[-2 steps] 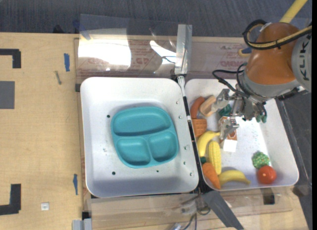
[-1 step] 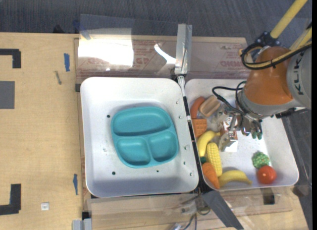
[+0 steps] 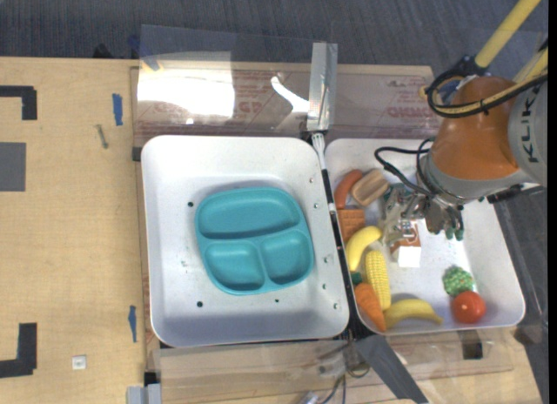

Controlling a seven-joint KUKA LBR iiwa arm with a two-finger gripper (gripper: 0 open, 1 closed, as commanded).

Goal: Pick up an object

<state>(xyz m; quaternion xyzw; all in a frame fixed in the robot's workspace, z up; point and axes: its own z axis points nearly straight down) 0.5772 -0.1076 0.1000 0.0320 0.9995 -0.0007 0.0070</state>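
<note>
Bins on the desk (image 3: 61, 219): left bin (image 3: 165, 176) holds a teal divided plate (image 3: 254, 239); right bin (image 3: 509, 285) holds a corn cob (image 3: 378, 277), two bananas (image 3: 412, 310), a carrot (image 3: 369, 306), broccoli (image 3: 458, 279) and a tomato (image 3: 468, 306). Corn cob: yellow, ridged, long axis running near-to-far, beside the left wall. Pincer (image 3: 407, 219) hangs over the bin's middle; whether open or closed cannot be told.
</note>
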